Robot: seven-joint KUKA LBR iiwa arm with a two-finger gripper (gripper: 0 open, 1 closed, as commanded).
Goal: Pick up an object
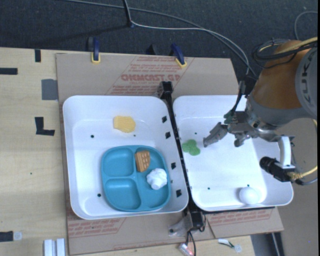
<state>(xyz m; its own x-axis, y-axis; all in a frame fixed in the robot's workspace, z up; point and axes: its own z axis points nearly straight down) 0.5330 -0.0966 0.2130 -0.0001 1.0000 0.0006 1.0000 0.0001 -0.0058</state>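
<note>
we see the gripper [209, 141] in the right bin [218, 196], right of centre frame — finger spread unclear, we cannot tell. green thing [191, 148] just left of it; white ball [249, 195] lower right.

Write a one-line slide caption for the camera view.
Gripper hovers beside a green object in the right bin; a blue tray sits in the left bin.

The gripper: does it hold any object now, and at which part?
Nothing is held. The gripper hangs open in the right bin, just beside the green object, with nothing between its fingers.
</note>
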